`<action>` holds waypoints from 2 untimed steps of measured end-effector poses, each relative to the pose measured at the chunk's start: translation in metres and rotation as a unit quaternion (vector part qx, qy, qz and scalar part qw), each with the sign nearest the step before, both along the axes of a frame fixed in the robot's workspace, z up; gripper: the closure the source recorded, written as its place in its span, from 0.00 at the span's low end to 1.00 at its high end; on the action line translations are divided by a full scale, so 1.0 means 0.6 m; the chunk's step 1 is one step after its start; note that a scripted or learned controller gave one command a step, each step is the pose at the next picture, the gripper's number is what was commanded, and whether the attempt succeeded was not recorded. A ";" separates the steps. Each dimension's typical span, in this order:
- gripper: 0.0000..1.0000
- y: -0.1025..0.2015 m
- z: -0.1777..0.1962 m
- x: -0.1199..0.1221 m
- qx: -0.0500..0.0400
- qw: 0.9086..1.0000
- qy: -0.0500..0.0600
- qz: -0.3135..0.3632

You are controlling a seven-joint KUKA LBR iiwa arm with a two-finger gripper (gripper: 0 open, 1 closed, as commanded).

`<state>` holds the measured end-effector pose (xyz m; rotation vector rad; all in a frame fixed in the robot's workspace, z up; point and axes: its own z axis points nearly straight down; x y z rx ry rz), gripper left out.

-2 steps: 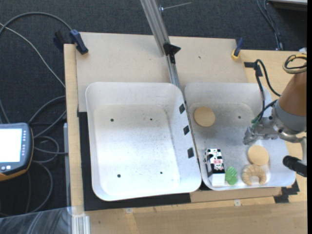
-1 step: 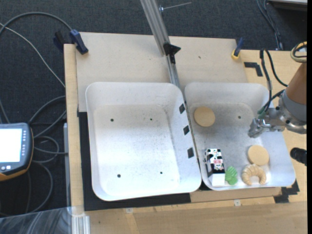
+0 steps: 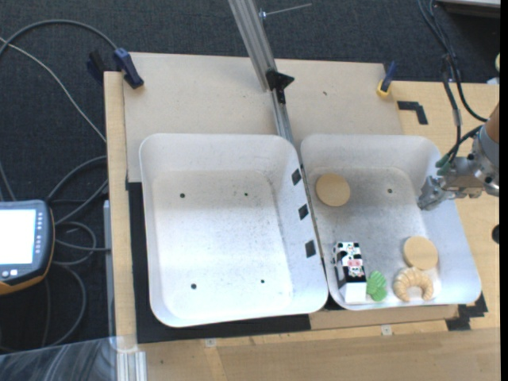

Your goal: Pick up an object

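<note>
The right bin (image 3: 397, 153) holds a round tan disc (image 3: 332, 190) near its back left, a second tan disc (image 3: 420, 252) at the front right, a croissant (image 3: 415, 284) in front of it, a small black-and-white carton (image 3: 349, 263) and a green piece (image 3: 376, 286) at the front edge. My gripper (image 3: 431, 194) hangs over the bin's right side, above and behind the second disc, apart from every object. Nothing shows between its fingers.
The left bin (image 3: 159, 165) lies beside the right one. A metal pole (image 3: 254, 38) slants over the divider from the back. Clamps sit at the board's back corners. A handheld screen (image 3: 22, 240) and cables lie left of the bench.
</note>
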<state>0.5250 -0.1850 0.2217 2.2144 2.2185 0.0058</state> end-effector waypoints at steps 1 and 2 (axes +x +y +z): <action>1.00 0.100 0.014 0.001 0.003 1.000 0.003 0.003; 1.00 0.206 0.007 0.014 0.003 1.000 0.005 0.003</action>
